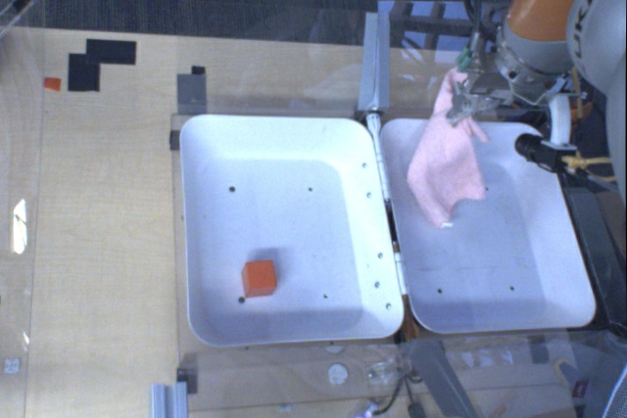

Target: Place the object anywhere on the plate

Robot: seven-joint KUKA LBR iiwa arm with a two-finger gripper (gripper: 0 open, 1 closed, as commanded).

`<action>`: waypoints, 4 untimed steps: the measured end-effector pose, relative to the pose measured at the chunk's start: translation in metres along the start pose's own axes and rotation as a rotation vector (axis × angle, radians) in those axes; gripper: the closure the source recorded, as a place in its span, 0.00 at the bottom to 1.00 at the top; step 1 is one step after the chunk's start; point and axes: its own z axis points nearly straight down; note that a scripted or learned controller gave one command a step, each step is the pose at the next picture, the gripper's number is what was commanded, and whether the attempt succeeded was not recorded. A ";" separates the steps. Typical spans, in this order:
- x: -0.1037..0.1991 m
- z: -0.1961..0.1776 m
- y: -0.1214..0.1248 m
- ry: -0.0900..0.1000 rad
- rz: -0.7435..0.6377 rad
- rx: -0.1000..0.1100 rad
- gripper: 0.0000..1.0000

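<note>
The pink cloth [446,169] looks soft, matt and limp, creased into folds. Both white bins [284,142] look like smooth plastic with a dull sheen. The orange block [260,278] appears matt. The bench [98,230] shows pale wood grain, lightly glossy.

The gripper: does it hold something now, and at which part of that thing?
Yes. The gripper holds a pink cloth by its top corner; the rest hangs down over the right bin.
</note>
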 end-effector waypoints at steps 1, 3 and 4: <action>0.036 -0.001 -0.021 0.003 -0.405 0.000 1.00; 0.120 -0.007 -0.076 0.003 -1.207 -0.004 1.00; 0.161 0.002 -0.112 0.005 -1.552 -0.004 1.00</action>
